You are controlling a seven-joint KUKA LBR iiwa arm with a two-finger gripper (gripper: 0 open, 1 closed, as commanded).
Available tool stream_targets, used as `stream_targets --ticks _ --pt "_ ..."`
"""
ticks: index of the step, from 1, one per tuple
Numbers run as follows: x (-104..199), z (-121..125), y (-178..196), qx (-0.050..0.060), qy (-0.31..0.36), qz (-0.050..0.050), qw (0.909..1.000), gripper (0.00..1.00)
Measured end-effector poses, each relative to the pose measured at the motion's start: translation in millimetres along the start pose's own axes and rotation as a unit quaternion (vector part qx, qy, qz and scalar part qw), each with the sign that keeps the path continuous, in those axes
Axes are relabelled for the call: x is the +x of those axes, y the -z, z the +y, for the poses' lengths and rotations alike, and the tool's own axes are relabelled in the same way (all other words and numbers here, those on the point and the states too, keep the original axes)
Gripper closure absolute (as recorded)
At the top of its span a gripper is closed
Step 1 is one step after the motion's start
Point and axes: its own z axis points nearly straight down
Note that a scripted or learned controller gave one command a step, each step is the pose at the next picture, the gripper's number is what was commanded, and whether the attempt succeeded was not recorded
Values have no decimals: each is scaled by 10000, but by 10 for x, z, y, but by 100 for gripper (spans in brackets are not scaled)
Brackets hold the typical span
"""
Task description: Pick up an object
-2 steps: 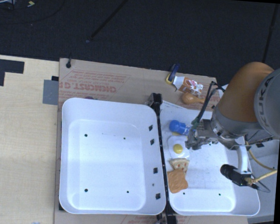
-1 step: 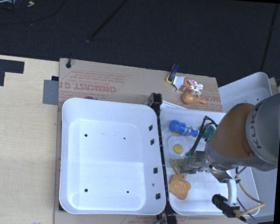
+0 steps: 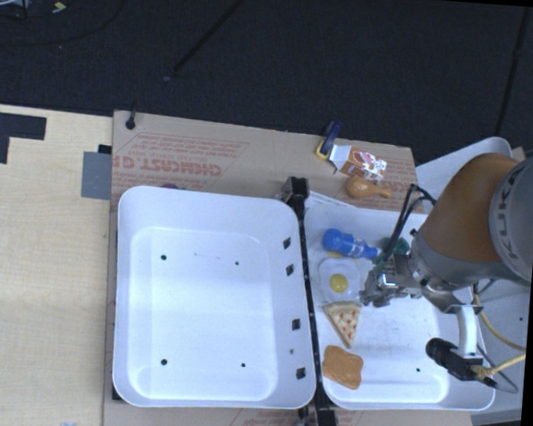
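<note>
The right bin (image 3: 391,381) holds a blue bottle-like toy (image 3: 348,244), a fried egg toy (image 3: 336,281), a pizza slice toy (image 3: 343,320) and a brown bread-like toy (image 3: 342,366). My gripper (image 3: 378,289) hangs low in this bin, just right of the egg and above the pizza slice. No object is visibly between its fingers. The grey arm with its orange band (image 3: 466,211) covers the bin's right part.
The left bin (image 3: 134,242) sits beside the right one, with a black divider clamp (image 3: 302,285) between them. On the cardboard behind the bins lie a chicken-leg toy (image 3: 366,187), a small carton (image 3: 364,160) and a blue-yellow clip (image 3: 327,140).
</note>
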Motion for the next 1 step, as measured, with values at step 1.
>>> stream_targets --ticks 1 --pt "1403 97 399 7 61 26 10000 100"
